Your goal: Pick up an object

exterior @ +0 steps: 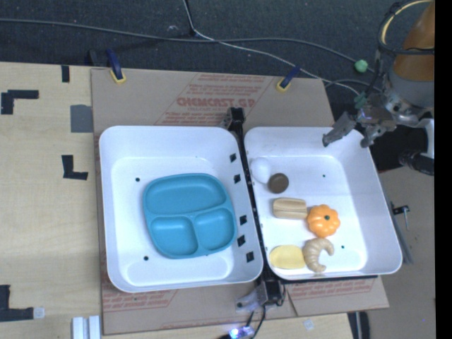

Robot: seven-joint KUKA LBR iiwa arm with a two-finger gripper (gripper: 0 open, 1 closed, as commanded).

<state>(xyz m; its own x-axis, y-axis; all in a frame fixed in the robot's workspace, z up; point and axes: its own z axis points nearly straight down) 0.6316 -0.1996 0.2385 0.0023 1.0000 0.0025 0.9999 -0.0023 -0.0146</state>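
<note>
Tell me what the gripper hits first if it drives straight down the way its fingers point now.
Likely the right bin's far-right rim or bare floor just inside it. The gripper, fingers spread, hangs there, apart from the toy food. Depth is unclear.

The gripper (351,133) hangs over the far right corner of the right bin (353,162), its two dark fingers spread apart with nothing between them. The grey arm (409,55) with its orange band rises behind it at the view's right.

In the right bin a white egg-shaped piece (260,169) lies against the left wall, with a brown round piece (278,183) just beside it. Nearer the front lie a tan bread-like roll (289,208), an orange pumpkin (323,220) touching its right end, a croissant (318,253) and a pale yellow piece (286,257) at the near edge.

The left bin (120,161) holds a blue divided plate (189,214) in its middle. Both bins rest on a cardboard sheet (205,97).
</note>
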